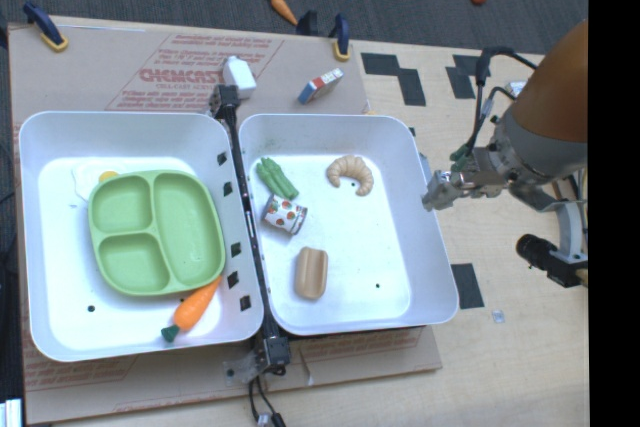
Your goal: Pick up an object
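2 bins [425, 215], toys, arm [545, 130].

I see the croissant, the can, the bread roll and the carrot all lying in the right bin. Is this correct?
Not quite. The carrot lies in the left bin, beside the green plate. The croissant, the can and the bread roll are in the right bin, as the camera view shows.

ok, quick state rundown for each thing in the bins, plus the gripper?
gripper: outside the right bin's right wall, holding nothing
croissant: lying flat, right bin, upper middle
green vegetable: lying flat, right bin, near the divider
small can: tipped on its side, right bin
bread roll: lying flat, right bin, lower middle
green divided plate: flat, right way up, left bin
carrot: lying against the plate's lower edge, left bin
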Action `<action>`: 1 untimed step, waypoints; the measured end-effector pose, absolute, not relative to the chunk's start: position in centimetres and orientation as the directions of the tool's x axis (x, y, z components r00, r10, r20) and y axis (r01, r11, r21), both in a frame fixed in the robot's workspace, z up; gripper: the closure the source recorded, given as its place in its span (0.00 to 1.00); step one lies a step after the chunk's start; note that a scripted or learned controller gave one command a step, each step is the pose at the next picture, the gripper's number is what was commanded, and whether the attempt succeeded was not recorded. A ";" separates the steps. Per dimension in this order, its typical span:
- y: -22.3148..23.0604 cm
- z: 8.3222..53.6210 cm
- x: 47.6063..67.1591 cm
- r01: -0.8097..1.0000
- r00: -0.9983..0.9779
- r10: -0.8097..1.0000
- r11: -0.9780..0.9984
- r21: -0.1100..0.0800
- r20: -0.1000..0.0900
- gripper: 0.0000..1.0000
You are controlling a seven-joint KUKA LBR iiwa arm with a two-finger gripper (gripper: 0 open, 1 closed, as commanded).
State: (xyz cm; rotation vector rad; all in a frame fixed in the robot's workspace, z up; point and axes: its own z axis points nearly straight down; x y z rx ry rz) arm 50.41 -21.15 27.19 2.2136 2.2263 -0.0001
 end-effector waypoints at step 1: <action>-21.1 20.7 56.9 1.000 -0.006 1.000 0.006 -0.002 0.000 1.00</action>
